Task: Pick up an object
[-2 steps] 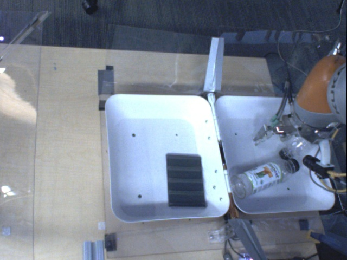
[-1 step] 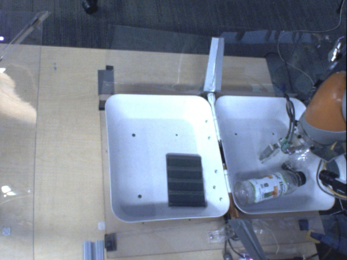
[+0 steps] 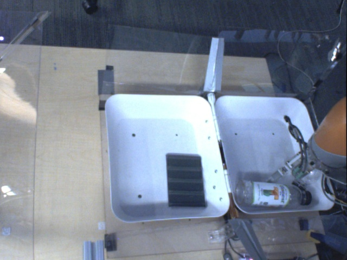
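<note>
Dark carpet floor (image 3: 162,4), wooden bench (image 3: 54,161)

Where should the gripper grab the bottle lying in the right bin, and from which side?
Probably around the labelled middle of the bottle, coming straight down from above. It lies on its side along the near wall of the right bin, dark cap toward the arm, so fingers closing across its round body should fit. The near wall sits close, so that finger has little room.

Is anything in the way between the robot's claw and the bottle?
Nothing visible is. The bottle lies on its side along the right bin's near wall, and the gripper sits just above its capped end, with bare bin floor between them.
</note>
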